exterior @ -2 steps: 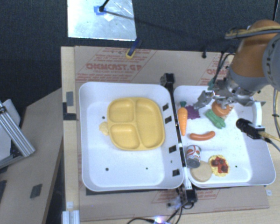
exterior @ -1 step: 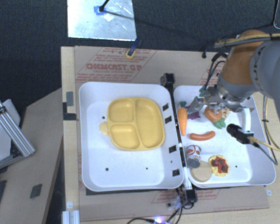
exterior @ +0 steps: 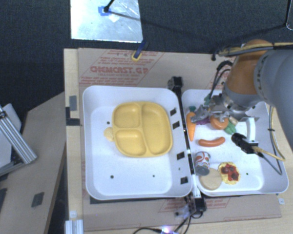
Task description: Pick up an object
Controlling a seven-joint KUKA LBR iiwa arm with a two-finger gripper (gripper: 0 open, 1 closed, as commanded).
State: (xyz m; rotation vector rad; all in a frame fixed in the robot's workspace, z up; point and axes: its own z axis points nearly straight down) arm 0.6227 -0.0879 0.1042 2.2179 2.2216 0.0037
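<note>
The carrot lay in the right bin, close against its left wall, next to the divider between the 2 bins. It was a small, bright orange piece, tapered, with its thick end toward the far side and its point toward the near side. A bit of green showed at the thick end.

The gripper hung just right of that thick end, low over the bin. Whether it touched the carrot could not be told, and neither could whether it was spread or closed, since the metal parts blurred together there. Nothing could be seen held in it.

Just right of the gripper, under the wrist, sat a round orange piece with a green piece touching its right side. Nearer the camera, a sausage lay crosswise, apart from the carrot. Nearer still was a can with a red and white label, close to the left wall. A beige disc lay at the near edge, just beside a pale slice with red topping.

The arm reached in from the right, its orange band above the wrist.

The left bin held a yellow plate with 3 compartments. A small pale lump sat at the plate's left edge. Both bins rested on a cardboard sheet with red print.
</note>
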